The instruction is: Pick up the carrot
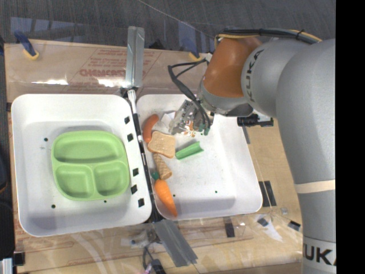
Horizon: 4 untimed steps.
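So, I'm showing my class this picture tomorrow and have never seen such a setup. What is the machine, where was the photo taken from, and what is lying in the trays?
One camera looks down from above the bench. The grey and orange machine is a robot arm; its gripper hovers in the right bin, holding nothing. That bin holds a carrot, a slice of bread, a green stick, a sausage and a wafer cone. The left bin holds a green divided plate.

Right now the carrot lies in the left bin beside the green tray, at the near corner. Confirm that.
Wrong on one point: the camera view shows the carrot at the near corner of the right bin, against its left wall. The green tray sits in the left bin, across the divider from it.
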{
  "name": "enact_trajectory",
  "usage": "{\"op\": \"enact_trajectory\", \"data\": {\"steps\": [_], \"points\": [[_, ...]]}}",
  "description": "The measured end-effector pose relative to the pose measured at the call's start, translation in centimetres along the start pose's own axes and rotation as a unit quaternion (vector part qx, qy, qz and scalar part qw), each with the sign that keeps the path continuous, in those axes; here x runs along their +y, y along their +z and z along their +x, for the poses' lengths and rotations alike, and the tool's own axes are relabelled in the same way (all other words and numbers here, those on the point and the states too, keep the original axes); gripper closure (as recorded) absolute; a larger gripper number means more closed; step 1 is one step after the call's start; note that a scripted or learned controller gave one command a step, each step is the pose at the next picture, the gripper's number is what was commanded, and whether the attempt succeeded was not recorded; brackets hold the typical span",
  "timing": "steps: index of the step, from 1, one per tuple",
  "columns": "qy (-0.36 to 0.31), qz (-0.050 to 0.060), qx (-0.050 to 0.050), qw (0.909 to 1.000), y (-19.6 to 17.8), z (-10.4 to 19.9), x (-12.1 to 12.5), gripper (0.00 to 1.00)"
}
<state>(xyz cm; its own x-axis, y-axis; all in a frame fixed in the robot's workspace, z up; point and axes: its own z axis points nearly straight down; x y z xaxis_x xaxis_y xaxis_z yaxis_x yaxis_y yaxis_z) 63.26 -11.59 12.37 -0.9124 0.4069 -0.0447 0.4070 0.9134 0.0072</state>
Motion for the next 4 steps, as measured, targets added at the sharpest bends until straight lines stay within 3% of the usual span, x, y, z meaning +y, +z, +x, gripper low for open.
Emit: {"op": "enact_trajectory", "data": {"steps": [1, 2, 3, 4], "points": [[0.228, 0.004, 0.021, 0.9735, 1.4, -1.3, -1.1, 1.0], [0.224, 0.004, 0.02, 0.9744, 0.2, -1.5, -0.9, 1.0], [0.024, -0.001, 0.022, 0.9995, 1.4, -4.4, -4.9, 1.0], [0.048, 0.002, 0.02, 0.9987, 2.6, 3.2, -0.6, 1.0]]}}
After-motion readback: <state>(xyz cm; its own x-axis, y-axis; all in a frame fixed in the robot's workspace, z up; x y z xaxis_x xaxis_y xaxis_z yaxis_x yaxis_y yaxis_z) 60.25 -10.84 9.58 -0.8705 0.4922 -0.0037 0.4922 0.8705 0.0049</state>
